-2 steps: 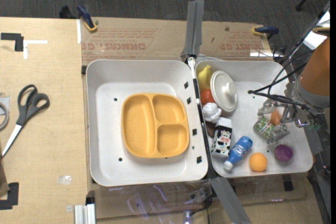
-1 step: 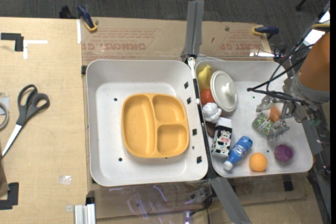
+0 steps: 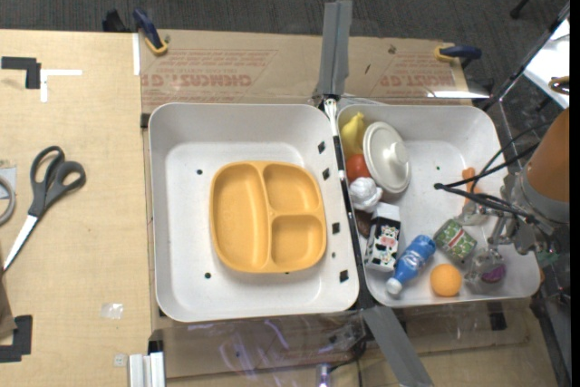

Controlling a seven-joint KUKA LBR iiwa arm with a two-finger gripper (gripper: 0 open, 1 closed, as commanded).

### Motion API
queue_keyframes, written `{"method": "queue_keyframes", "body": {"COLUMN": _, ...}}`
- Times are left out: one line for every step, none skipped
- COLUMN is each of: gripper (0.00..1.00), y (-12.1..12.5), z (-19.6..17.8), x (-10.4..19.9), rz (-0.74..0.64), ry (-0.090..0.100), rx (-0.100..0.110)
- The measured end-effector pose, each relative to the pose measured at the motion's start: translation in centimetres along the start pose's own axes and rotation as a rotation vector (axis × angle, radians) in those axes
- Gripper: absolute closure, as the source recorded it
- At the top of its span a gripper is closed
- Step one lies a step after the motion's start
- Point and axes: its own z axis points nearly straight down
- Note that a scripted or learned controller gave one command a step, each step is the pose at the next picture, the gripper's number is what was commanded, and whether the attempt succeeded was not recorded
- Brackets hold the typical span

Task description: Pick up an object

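The right bin (image 3: 426,110) holds several objects. A green packet (image 3: 453,240), an orange ball (image 3: 445,280) and a small purple object (image 3: 490,271) lie in its front right corner. A blue bottle (image 3: 410,263) lies tilted beside a black-and-white carton (image 3: 384,240). Farther back are a white bowl (image 3: 387,157), a yellow item (image 3: 352,130), a red item (image 3: 357,166) and a small white figure (image 3: 363,191). My gripper (image 3: 495,238) hangs low over the front right corner, just right of the green packet and above the purple object. Nothing is visibly held.
The left bin (image 3: 172,195) holds a yellow divided plate (image 3: 268,216). Scissors (image 3: 45,186) lie on the wooden bench to the left. The arm's orange band (image 3: 553,160) shows at the right edge. Thin black cables (image 3: 471,188) cross the right bin's right side.
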Motion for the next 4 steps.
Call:
{"method": "queue_keyframes", "body": {"gripper": 0.0, "y": 0.0, "z": -0.1, "x": -5.2, "rz": -0.041, "ry": -0.004, "rx": 0.001}}
{"method": "queue_keyframes", "body": {"gripper": 0.0, "y": -0.4, "z": 0.0, "x": 1.3, "rz": 0.09, "ry": 0.0, "rx": 0.0}}
{"method": "queue_keyframes", "body": {"gripper": 0.0, "y": 0.0, "z": -0.2, "x": -6.3, "rz": -0.099, "ry": -0.005, "rx": 0.001}}
{"method": "queue_keyframes", "body": {"gripper": 0.0, "y": 5.7, "z": 0.0, "x": -7.4, "rz": 0.058, "ry": -0.001, "rx": -0.001}}
